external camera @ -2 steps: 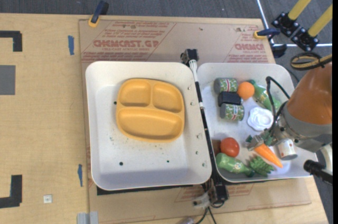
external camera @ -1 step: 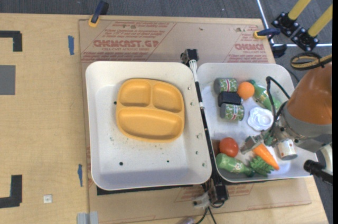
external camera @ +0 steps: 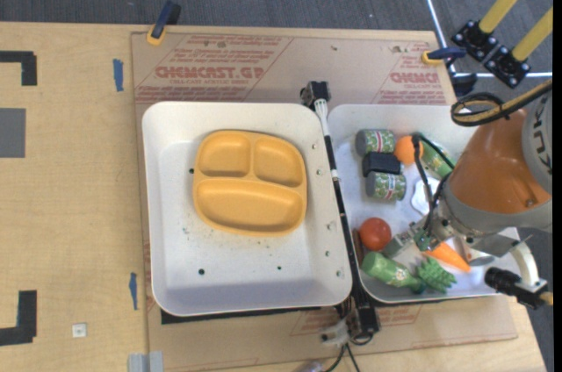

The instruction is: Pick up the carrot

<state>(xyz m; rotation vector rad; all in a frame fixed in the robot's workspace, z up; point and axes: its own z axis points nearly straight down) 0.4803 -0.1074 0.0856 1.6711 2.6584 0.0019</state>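
Note:
The carrot (external camera: 451,256) is a small orange wedge with a green leafy top (external camera: 435,275). It lies near the front edge of the right bin (external camera: 351,126). My gripper (external camera: 428,235) hangs low over the bin, just left of and above the carrot, under the arm's orange band (external camera: 496,168). The wrist hides part of the carrot. I cannot tell whether the gripper touches the carrot.
The right bin also holds a red tomato (external camera: 376,232), a green vegetable (external camera: 390,269), two small cans (external camera: 376,139) (external camera: 386,185), a black piece (external camera: 379,162) and an orange fruit (external camera: 404,149). A yellow divided plate (external camera: 250,182) lies in the left bin (external camera: 167,212).

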